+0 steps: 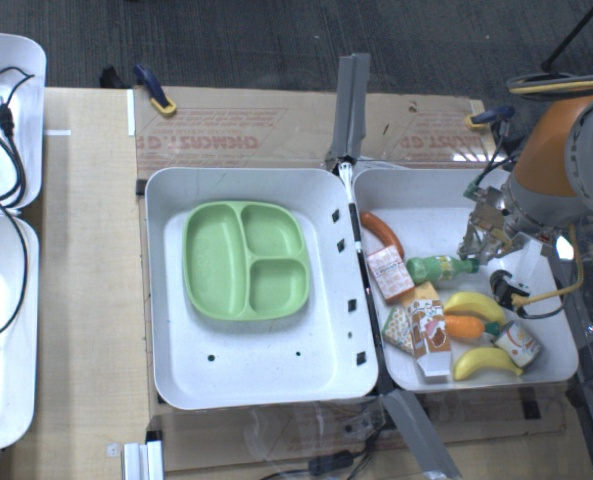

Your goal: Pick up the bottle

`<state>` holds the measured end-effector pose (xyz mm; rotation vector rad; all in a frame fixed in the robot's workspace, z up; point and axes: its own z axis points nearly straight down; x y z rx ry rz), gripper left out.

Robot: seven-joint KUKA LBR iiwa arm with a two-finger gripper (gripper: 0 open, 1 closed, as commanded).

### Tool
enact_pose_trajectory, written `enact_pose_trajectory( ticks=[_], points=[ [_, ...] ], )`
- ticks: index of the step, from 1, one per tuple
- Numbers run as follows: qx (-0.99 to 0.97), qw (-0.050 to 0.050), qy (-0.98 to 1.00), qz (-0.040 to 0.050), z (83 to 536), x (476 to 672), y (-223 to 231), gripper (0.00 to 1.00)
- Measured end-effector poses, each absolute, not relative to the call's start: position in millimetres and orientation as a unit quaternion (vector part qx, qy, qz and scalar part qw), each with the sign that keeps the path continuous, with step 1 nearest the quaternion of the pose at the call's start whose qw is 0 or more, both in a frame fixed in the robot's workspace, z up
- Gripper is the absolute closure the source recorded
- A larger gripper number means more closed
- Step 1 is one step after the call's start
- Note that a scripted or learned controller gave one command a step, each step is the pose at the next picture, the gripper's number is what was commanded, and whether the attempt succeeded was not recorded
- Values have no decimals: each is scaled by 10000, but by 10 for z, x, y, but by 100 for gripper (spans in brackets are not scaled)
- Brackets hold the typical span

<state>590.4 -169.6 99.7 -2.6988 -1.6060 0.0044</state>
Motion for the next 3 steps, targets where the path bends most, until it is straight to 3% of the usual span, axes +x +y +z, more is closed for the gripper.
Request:
enact_pose_trajectory(
  ticks=[1,2,3],
  points=[
    [-8594,9,-5112,18,995,5901,-1696,0],
    [-9194,16,-3933,21,905,5656,-1489,0],
    [-9195,21,-3931,32,988,5650,-1498,100]
  ],
)
